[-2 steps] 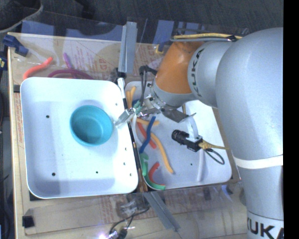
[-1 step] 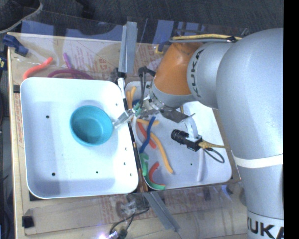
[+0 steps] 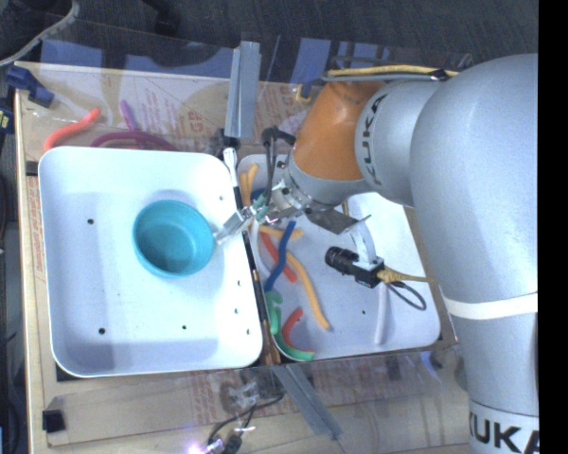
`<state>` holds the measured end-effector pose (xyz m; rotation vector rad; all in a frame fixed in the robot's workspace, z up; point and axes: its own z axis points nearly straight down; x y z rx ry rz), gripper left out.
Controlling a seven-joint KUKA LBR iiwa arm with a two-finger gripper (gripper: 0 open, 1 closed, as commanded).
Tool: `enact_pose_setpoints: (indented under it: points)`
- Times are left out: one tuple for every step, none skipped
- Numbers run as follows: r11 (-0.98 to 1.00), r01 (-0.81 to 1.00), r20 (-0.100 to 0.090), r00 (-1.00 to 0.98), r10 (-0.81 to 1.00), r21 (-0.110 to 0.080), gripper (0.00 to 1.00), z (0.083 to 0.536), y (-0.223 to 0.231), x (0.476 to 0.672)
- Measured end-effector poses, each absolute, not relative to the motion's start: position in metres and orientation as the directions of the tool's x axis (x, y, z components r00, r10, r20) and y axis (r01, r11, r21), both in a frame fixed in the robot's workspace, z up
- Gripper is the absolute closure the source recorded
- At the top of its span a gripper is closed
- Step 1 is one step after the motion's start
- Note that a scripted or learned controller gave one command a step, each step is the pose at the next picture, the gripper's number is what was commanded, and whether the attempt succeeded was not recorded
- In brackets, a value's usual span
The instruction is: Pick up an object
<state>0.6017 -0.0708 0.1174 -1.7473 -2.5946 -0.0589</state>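
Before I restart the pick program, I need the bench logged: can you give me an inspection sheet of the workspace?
Surface: bench with left bin and right bin side by side.
Job's things: blue bowl in the left bin; coloured strips in the right bin.
Clutter: pink tube behind the left bin.
Grippers: claw low over the divide between the bins, beside the bowl.
Cables: yellow cable above the arm.
Surroundings: dark floor; shoe at top left.

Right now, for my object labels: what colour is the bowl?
Turquoise blue; the bowl sits in the view's left bin, clearest in the camera view.
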Motion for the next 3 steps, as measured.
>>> enact_pose_setpoints:
  points:
    - [0.387,0.922,0.032,-0.387,0.921,0.025,0.00,0.1174,-0.0708,0.6019]
    - [0.397,0.918,0.032,-0.397,0.917,0.026,0.00,0.1172,-0.0709,0.6020]
    - [0.386,0.922,0.032,-0.387,0.922,0.025,0.00,0.1170,-0.0709,0.6018]
